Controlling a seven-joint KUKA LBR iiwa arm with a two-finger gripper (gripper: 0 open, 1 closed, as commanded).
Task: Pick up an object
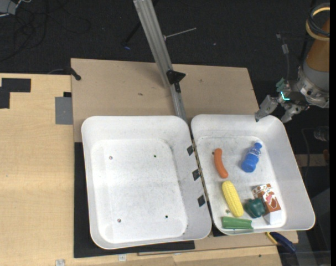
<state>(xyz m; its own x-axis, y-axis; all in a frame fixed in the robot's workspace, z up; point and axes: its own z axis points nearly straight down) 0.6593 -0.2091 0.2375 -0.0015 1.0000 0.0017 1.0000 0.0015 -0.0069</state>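
The right bin (pixel 292 148) holds several small objects: a blue bottle (pixel 251 157), an orange sausage (pixel 220 163), a yellow corn cob (pixel 231 198), a dark green lump (pixel 256 208), a green bar (pixel 236 223) and a red and white carton (pixel 268 199). My gripper (pixel 277 110) hangs over that bin's far right corner, well above and behind the objects. Its two fingers stand spread apart with nothing between them.
The left bin (pixel 96 148) lies beside the right one, joined by black clips (pixel 196 174). A slanted aluminium rail (pixel 158 49) rises behind the bins. The wooden bench (pixel 29 165) stretches to the left.
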